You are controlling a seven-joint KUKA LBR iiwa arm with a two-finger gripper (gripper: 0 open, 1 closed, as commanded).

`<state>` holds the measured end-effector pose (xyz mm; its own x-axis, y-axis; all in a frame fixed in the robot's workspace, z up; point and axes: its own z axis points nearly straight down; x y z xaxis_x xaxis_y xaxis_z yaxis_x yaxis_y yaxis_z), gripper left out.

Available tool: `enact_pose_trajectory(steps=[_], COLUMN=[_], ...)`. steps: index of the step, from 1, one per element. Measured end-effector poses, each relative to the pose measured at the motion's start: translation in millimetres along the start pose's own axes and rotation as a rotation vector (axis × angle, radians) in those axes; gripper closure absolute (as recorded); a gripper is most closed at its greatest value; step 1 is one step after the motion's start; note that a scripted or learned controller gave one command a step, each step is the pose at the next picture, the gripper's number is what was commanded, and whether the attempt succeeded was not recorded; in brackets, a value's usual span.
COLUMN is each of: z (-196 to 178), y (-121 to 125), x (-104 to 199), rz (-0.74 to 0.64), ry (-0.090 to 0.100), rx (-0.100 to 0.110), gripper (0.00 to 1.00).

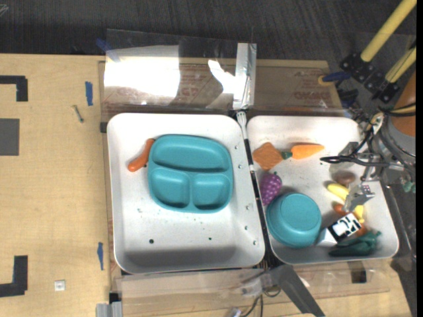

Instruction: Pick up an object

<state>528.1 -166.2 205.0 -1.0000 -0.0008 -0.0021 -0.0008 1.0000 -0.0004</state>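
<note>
Two white bins holding toy items

Sitting inside: one teal divided plate point(190, 172), one teal bowl point(294, 219), two carrots point(306, 152) point(139, 158), one grape bunch point(269, 187).

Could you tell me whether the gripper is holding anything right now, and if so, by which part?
It cannot be told: the gripper hangs over small items in the right bin, no object clearly between it.

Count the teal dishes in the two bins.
2. A divided teal plate lies in the left bin; a teal bowl sits in the right bin, beside the purple grapes.
</note>
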Motion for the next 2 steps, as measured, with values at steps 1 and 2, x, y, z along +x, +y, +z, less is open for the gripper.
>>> enact_pose_trajectory(steps=[1, 2], z=[96, 98], y=[-19, -30], x=[1, 0], rz=[0.043, 0.236], ry=[-0.020, -0.041], rx=[0.004, 0.001], gripper=[0.00, 0.00])
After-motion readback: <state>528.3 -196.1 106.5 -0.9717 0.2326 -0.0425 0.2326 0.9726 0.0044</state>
